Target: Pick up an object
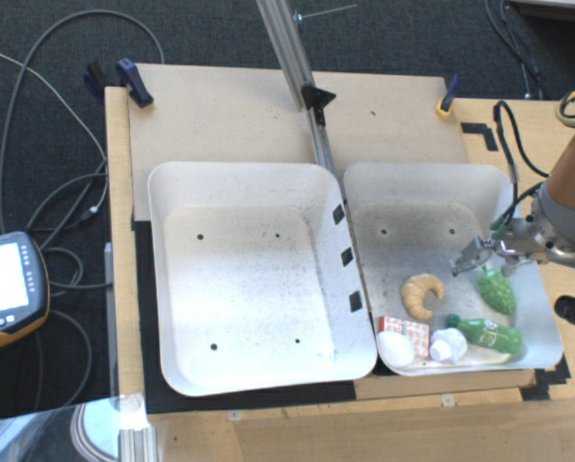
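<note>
- In the camera view, the desk (pixel 220 114) carried two shallow white bins side by side: the left bin (pixel 248 277) and the right bin (pixel 412 200).
- The things to pick lay crowded in the near right corner of the right bin.
- A croissant (pixel 424 295) lay just left of the middle of that group, curved, its long axis running roughly away from the camera, with its ends turned toward the left.
- A bunch of green grapes (pixel 497 291) lay to the right of the croissant, near the bin's right wall, its long axis running from far-left to near-right.
- A green bottle (pixel 483 333) lay on its side near the front rim, its long axis close to left-right, its white cap end pointing left and slightly toward the camera.
- A red and white packet (pixel 406 330) lay just left of the bottle's cap, and a white rounded thing (pixel 395 349) sat at the front rim, touching the packet.
- The grey arm (pixel 566 200) reached in from the right over the right bin's right wall.
- The end effector (pixel 477 255) hung just above the grapes and to the right of the croissant, its fingers pointing left.
- How far it stood open could not be told, and nothing could be seen between its fingers.
</note>
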